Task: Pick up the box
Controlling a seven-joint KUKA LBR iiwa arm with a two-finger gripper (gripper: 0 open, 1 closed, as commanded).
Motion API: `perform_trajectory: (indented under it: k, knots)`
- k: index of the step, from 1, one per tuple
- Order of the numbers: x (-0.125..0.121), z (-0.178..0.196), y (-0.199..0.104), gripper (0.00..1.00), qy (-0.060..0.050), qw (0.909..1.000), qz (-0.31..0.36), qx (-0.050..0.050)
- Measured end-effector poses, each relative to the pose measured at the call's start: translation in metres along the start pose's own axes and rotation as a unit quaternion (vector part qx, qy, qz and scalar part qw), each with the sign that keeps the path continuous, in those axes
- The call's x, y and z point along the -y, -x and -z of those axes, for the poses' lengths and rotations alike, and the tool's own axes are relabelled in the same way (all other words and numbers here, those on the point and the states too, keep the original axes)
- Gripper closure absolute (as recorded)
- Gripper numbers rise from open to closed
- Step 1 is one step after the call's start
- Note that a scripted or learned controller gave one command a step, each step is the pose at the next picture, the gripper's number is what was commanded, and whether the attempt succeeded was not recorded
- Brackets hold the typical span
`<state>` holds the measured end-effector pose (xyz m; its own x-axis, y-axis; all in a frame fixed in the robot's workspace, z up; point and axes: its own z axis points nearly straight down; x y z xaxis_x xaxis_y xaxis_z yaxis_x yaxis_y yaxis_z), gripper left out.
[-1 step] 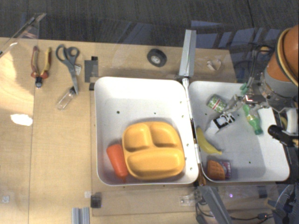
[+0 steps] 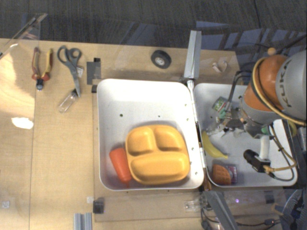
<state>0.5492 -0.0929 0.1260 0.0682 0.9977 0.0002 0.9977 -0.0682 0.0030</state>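
Approach step, nothing lifted: gripper (image 2: pixel 224 122) over right bin (image 2: pixel 240 150), grip state impossible to tell; box (image 2: pixel 224 174) lying apart from it toward near rim, just past banana (image 2: pixel 213 147); next, probably shifting over box, then descending.

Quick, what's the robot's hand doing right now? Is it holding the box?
End effector: low in the right bin, above the banana; whether it is open, shut or holding anything cannot be told. The box lies apart, near the bin's front edge.
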Motion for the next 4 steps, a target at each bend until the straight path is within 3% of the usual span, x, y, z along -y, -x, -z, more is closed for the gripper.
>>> perform_trajectory:
  k: [1,2,3,4]
  knots:
    - [-0.048,-0.038,0.006,0.00,0.002,0.9990,0.045,0.000]
    - [-0.098,-0.040,0.053,0.00,-0.024,0.9952,0.095,-0.003]
    - [-0.105,-0.041,0.056,0.00,-0.042,0.9890,0.141,-0.006]
    - [-0.104,-0.042,0.057,0.00,-0.043,0.9879,0.149,-0.005]
